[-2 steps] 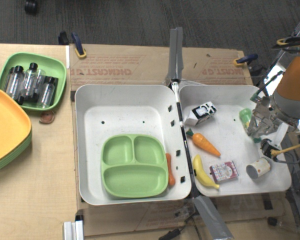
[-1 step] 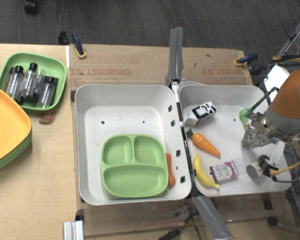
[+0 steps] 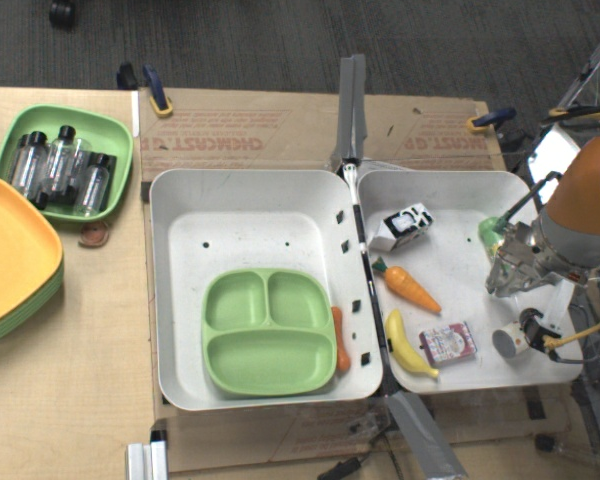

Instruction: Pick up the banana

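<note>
well, the step in hand looks like the approach, not the grasp yet. the banana (image 3: 408, 346) lies in the right bin (image 3: 458, 260), at its front-left corner, close to the wall that divides the 2 bins. its length runs approx. front to back, w/ a slight curve. the gripper (image 3: 504, 276) hangs over the far right side of the same bin, well apart from the banana. if it is open or closed i cannot tell, the metal parts are too small and mixed together.

a pink packet (image 3: 448, 342) lies just beside the banana on its right, maybe touching. a carrot (image 3: 412, 286) lies just behind the banana, and a black-white carton (image 3: 401, 224) is further back. a green thing (image 3: 492, 231) sits near the gripper.

i judge that nothing of the task is done yet: the banana rests on the bin floor. the next move, imo, calls for travel to the left and front across the bin, passing above the packet. then a turn of the wrist is needed, so the jaws close across the short width of the banana, not along it. room is tight, wall on the left and packet on the right, so the descent must be centred. otherwise the gripper can land on the packet or the rim. the left bin (image 3: 250, 233) w/ the green plate (image 3: 270, 328) has no role.
</note>
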Tool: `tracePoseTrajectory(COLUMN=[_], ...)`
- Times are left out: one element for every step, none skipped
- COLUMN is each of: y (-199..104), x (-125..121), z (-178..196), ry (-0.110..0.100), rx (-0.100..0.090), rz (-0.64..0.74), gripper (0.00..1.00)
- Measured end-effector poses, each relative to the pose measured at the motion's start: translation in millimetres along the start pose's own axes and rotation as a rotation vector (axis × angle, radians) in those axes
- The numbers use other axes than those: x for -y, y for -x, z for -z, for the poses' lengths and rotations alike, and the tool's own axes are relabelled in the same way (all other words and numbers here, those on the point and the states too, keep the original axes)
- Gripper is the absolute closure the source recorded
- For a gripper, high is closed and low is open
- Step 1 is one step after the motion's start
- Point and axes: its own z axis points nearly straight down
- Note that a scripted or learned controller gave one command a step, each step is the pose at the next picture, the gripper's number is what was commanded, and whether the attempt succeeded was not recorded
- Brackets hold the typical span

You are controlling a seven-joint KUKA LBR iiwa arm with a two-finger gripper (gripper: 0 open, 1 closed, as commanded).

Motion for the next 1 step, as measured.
tracePoseTrajectory(y=[-17.7], x=[-15.8], z=[-8.4], ry=[0.001], rx=[0.000], rz=[-0.573], gripper=[1.00])
